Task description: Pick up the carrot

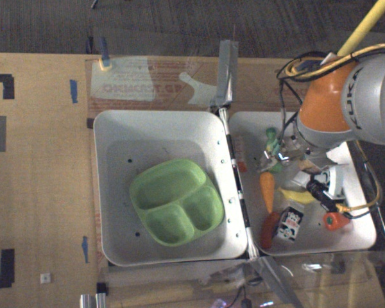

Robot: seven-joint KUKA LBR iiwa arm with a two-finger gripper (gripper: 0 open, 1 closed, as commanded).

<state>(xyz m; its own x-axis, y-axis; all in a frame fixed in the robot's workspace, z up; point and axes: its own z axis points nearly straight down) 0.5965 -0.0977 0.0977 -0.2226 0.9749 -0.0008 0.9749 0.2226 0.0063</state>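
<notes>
Carrot (267, 191) not yet picked up: it lies on the floor of the right bin (362, 236), just below the claw (274, 157) and a little toward the camera, apart from it. Claw sits low over the bin; cannot tell whether it is spread or closed. Left to do: descend, grip, lift. Left of the claw, a green divided plate (176, 201) rests in the left bin (109, 172). Arm housing (372, 104) reads "KUKA"; faint lettering on the counter (38, 172) behind the bins is illegible.
</notes>
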